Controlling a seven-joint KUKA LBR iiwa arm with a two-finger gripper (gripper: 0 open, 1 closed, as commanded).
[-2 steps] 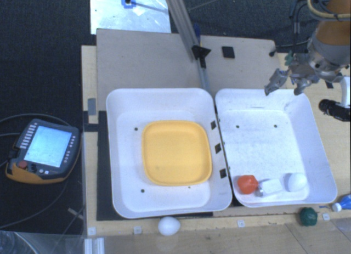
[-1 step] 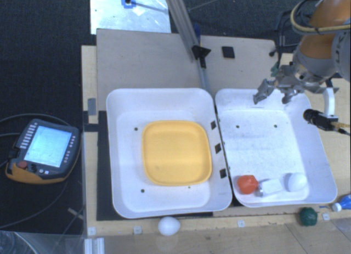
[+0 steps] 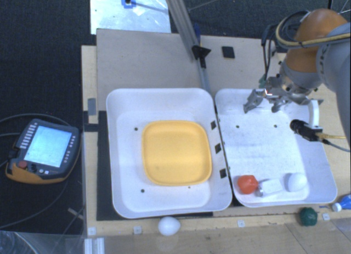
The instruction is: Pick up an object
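On the tabletop (image 3: pixel 148 55), nearest, a white egg (image 3: pixel 169 226) and a green ball (image 3: pixel 307 216) lie outside the bins. Along the right bin (image 3: pixel 263 143) front wall sit an orange ball (image 3: pixel 246 184), a small white piece (image 3: pixel 269 187) with its long axis left-right, and a white ball (image 3: pixel 296 181). The left bin (image 3: pixel 123 137) holds a yellow plate (image 3: pixel 176 152). Farther back, the tool (image 3: pixel 265 102) hangs spread, grasping nothing.

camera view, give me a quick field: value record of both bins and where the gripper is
left bin: holds a yellow plate, lying flat at its middle
right bin: red object, small grey-white object and white ball along its near edge
gripper: above the right bin's far end, apart from all three objects
outside bins: white egg-shaped object, dark green ball on the bench
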